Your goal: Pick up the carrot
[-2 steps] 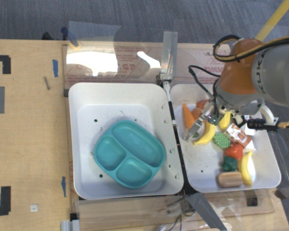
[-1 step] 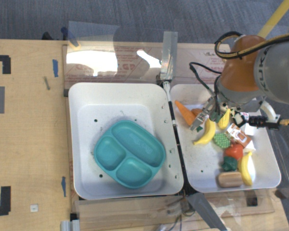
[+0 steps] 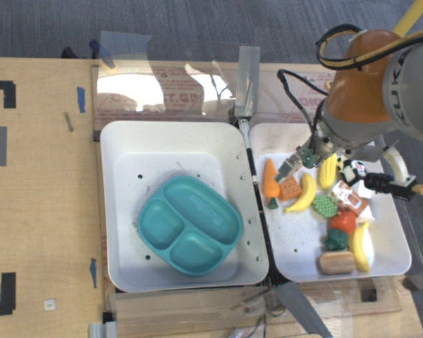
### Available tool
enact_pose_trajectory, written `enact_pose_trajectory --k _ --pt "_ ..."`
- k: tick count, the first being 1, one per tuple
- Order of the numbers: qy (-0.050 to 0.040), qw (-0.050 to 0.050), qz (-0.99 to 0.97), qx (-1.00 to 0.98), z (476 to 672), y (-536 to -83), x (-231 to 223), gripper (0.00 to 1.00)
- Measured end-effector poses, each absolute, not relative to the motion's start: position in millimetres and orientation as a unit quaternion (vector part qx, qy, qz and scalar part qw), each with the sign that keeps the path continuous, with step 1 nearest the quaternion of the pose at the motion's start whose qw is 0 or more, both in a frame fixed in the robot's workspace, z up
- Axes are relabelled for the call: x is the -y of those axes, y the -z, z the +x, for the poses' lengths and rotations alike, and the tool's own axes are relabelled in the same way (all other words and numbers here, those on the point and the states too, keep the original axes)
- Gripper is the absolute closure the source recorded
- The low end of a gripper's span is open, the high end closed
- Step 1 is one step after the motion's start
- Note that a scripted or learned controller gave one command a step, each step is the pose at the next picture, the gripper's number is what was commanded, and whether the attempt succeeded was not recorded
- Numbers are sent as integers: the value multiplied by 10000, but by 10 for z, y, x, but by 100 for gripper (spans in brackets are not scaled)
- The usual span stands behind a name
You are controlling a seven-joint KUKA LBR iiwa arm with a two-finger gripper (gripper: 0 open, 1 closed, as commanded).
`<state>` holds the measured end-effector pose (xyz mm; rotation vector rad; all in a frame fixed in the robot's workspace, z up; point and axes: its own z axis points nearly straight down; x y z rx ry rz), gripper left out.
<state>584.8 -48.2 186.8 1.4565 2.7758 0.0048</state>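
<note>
We see the grey arm reach in from the right, its orange band bulging large above the wrist near the top right corner, with black cables looping around it. The wrist slants down and to the left, and the gripper (image 3: 296, 163) hangs low over the right bin (image 3: 398, 259), near that bin's upper left part. Whether the gripper is spread or pressed together, we cannot tell, since it is small and partly masked by the wrist.

The carrot (image 3: 269, 182) lies in the right bin close to its left wall, orange, pointing up and down the view with a green stub at its lower end. The gripper sits just beside the carrot's upper right, and nothing of the carrot appears pinched by it.

Next to the carrot we make out an orange waffled block (image 3: 290, 189) and a banana (image 3: 304, 194), then a jumble of other toy foods toward the right. In the left bin (image 3: 120, 146) rests a teal divided plate (image 3: 189, 223).
</note>
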Motion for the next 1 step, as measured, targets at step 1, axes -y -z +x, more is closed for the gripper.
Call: enact_pose_trajectory --k 1 --pt "-9 14 5406 -8413 5834 -1846 -12 100"
